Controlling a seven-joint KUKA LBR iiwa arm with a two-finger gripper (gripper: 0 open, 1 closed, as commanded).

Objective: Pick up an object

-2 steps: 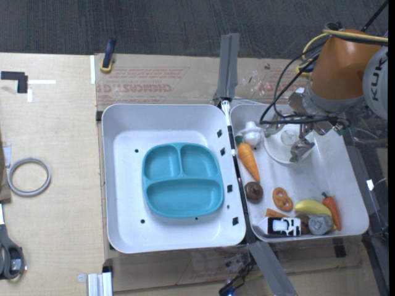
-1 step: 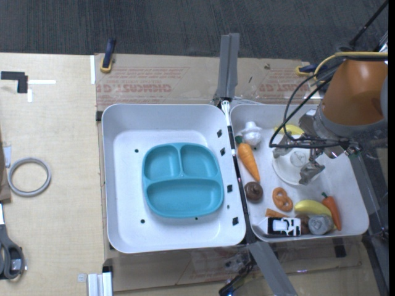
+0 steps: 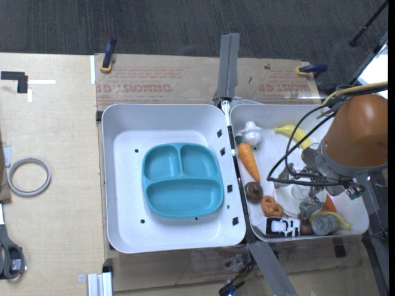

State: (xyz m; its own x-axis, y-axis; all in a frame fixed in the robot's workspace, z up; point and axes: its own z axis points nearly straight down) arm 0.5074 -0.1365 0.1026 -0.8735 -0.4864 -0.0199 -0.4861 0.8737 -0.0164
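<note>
End effector [image 3: 310, 203] low in right bin [image 3: 271, 119], among toys; opening and hold impossible to tell. Carrot [image 3: 248, 160] lay near divider, doughnut [image 3: 272, 206] below it. Blue plate [image 3: 183, 180] sat in left bin [image 3: 117, 165].

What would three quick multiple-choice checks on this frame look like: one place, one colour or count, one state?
1. Where does the divided plate lie?
A. left bin
B. right bin
C. on the cardboard

2. What colour is that plate?
A. white
B. teal blue
C. orange

3. How does the toy carrot stand?
A. upright on its tip
B. lying flat in the right bin
C. resting on the plate

Answers:
1 A, it sits in the middle of the left bin.
2 B, it reads teal against the white bin floor.
3 B, it lies on the bin floor beside the centre divider, apart from the gripper.
</note>
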